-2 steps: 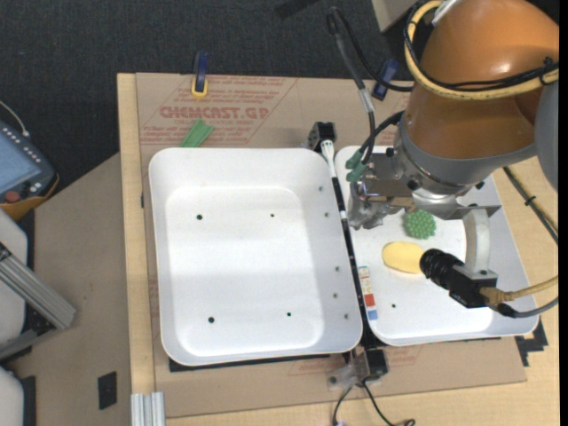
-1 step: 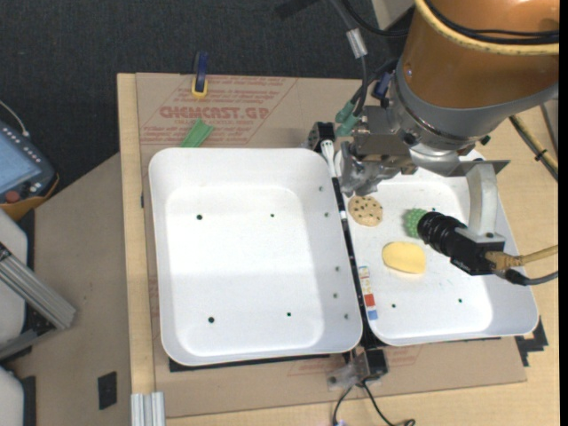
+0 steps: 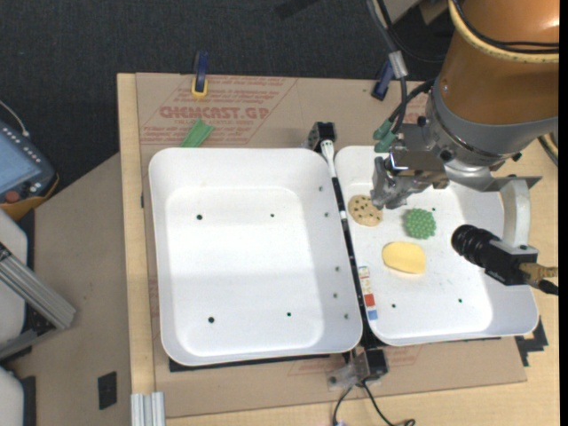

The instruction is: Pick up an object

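Up close at 1 o'clock in the view is the big grey robot arm (image 3: pixel 497 136) with its orange band. It reaches down over the right shallow white plastic bin (image 3: pixel 444 322). Its gripper (image 3: pixel 385 198) hangs low in the 10 o'clock part of that bin. It is too hard to see if the gripper is spread wide or pressed together.

Three small things lie in the right bin. A round tan cookie with dark dots (image 3: pixel 361 209) lies flat on the bin floor, and the gripper is just beside it at its 1 o'clock. A bumpy green ball (image 3: pixel 420 224) sits near the cookie, at its 3 o'clock. A smooth yellow oval lump (image 3: pixel 404 257) lies near the ball, at its 7 o'clock. The three things do not touch each other.

The left shallow white plastic bin (image 3: pixel 177 238) sits right next to the other bin, at its 9 o'clock. Both bins rest on a brown cardboard sheet (image 3: pixel 248 105).
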Controlling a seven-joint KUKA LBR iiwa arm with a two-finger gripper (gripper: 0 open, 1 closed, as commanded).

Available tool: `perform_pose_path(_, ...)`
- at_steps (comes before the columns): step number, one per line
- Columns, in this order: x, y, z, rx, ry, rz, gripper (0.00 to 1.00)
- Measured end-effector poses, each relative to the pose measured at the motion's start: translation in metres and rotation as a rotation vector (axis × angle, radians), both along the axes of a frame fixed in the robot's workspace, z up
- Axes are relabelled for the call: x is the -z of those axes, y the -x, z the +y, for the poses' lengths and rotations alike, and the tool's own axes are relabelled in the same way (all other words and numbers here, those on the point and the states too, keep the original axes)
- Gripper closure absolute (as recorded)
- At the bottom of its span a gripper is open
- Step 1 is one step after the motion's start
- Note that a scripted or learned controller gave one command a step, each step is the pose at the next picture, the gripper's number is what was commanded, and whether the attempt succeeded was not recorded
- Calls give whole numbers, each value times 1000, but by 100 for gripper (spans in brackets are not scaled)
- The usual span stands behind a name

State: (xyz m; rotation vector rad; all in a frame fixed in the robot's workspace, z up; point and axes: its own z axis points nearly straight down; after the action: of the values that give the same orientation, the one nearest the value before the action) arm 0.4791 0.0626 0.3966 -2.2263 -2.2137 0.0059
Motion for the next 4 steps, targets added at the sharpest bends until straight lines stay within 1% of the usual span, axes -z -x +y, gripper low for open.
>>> perform_pose_path(1,4,-5,6,-6,-1,-1,100)
perform_pose_path(2,25,-17,8,-5,0,0,100)
perform_pose_path(3,16,1,17,-7,-2,-2,100)
perform_pose_path(4,52,0,3,-3,0,2,100)
